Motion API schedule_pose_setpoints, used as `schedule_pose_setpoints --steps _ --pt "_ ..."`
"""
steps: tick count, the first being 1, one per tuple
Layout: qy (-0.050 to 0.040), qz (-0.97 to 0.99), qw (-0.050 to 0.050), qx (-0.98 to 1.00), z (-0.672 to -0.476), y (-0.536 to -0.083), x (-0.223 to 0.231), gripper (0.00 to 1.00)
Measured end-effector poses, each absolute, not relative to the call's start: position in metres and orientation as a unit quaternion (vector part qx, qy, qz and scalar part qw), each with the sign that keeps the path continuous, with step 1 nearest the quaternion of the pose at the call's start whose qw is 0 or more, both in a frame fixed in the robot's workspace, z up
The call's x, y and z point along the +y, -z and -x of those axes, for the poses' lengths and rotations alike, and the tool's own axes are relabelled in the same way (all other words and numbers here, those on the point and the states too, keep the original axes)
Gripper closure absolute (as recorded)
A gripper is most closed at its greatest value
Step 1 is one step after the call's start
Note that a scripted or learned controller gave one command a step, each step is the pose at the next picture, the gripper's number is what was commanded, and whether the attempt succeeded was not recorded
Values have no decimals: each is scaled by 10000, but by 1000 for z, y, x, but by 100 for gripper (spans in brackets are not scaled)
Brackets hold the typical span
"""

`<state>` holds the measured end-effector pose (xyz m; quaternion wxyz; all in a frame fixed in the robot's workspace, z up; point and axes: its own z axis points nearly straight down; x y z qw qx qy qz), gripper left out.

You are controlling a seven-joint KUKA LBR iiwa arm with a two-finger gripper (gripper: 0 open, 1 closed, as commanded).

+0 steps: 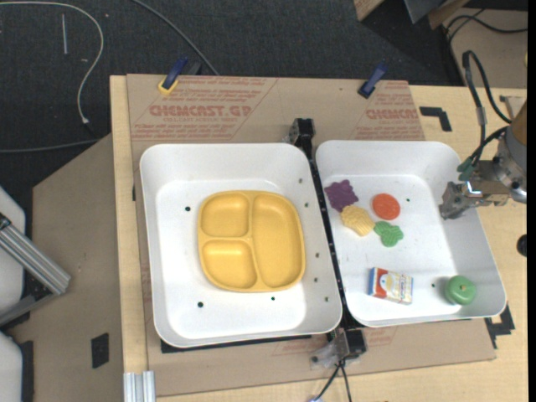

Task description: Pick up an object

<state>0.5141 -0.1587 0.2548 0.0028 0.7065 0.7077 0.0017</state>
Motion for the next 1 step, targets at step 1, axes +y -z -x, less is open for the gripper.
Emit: schedule_pose_setpoints --steps 1 --pt "-10 -7049 -18 7093 -508 -259 -105 100"
